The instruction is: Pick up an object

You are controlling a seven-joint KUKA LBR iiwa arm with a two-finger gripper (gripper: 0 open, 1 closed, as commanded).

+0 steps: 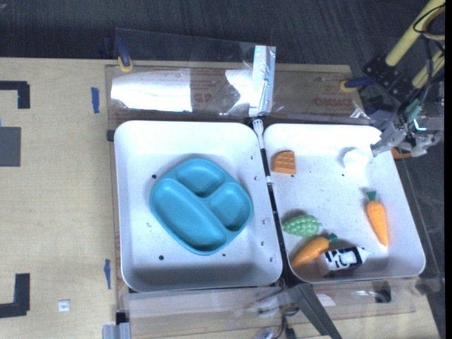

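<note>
Carrot (378, 217) lies in the right bin (413, 256), below the gripper (399, 136) in view. A white object (353, 157) lies just left of the gripper, and an orange waffle piece (284, 162) farther left. We cannot tell the gripper's closure state. We see nothing held in it.
</note>
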